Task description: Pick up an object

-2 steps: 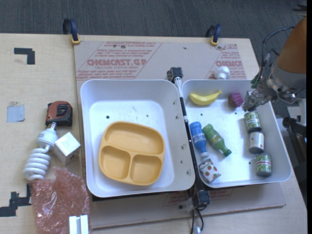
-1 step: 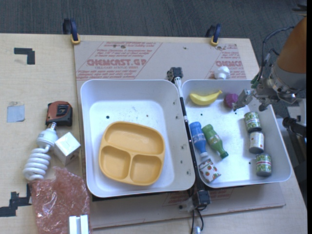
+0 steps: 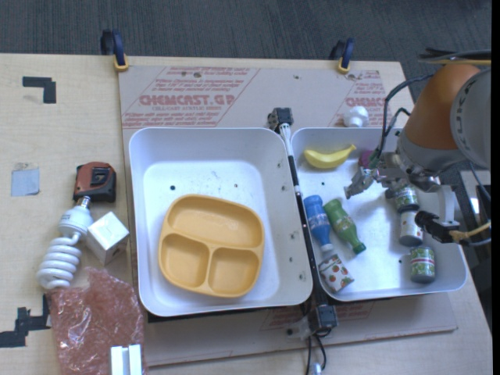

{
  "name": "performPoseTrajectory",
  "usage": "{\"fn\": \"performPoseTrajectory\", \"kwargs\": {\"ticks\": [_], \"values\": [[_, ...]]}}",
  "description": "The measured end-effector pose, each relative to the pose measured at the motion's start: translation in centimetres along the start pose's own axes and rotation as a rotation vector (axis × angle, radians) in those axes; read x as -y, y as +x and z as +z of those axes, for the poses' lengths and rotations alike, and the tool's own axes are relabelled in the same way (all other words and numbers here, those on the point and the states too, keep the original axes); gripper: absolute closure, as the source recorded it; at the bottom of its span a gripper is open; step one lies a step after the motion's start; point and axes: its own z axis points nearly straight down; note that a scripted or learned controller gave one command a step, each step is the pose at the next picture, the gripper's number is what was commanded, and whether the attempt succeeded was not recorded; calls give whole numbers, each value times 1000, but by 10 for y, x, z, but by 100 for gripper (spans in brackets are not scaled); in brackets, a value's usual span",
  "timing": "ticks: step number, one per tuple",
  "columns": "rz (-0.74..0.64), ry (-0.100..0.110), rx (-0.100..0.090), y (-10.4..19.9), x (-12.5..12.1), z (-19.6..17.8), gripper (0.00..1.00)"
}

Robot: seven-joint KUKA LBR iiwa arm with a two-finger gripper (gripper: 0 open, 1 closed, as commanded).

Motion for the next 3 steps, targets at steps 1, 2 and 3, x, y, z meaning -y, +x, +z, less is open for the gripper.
{"fn": "performPoseTrajectory", "kwargs": {"ticks": [1,2,3], "values": [[3,-1,1,-1,0,-10,100],[2,-2,1,-1,0,-10,0],[1,-1,0,33,34,1,0]]}}
